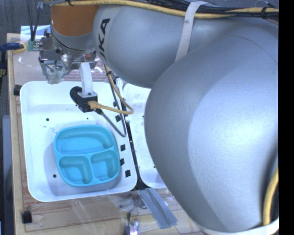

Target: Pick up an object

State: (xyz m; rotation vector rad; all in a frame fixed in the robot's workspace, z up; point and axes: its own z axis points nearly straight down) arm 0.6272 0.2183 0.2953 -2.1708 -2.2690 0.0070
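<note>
A light blue divided plate with three compartments lies flat in the front half of the left white bin. My gripper hangs over the bin's far left corner, above the rim and well behind the plate. It is apart from the plate, and I see nothing in it. The metal gripper head is small and partly in shadow under the orange wrist band.
The grey arm covers most of the right bin; only a strip of that bin's left side shows. A blue clamp sits on the bench's far left edge. Small black marks dot the left bin's floor.
</note>
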